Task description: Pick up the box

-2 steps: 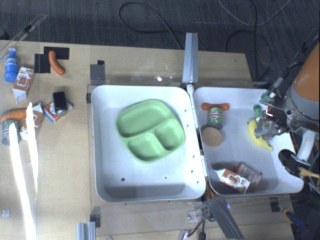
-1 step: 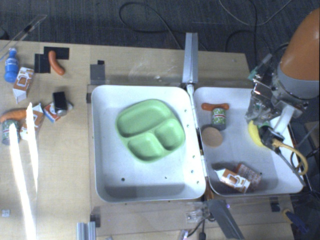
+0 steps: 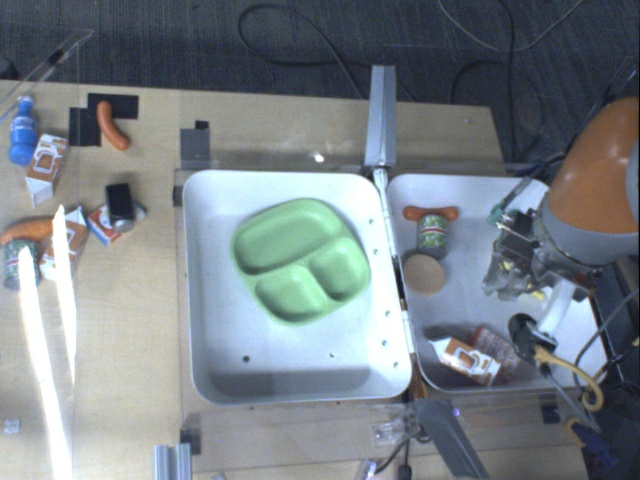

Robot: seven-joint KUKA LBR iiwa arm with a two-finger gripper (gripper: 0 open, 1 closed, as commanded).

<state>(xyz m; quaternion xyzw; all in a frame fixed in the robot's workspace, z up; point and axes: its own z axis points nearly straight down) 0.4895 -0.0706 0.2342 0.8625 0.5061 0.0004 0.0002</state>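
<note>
Box lying against right bin's front wall, touching a dark packet. Gripper poised near the bin's right edge; finger state cannot be told. Open floor between them.

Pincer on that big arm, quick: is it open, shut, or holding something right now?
Pincer: cannot be told. It hangs over the right bin, apart from the box lying near that bin's front edge.
</note>
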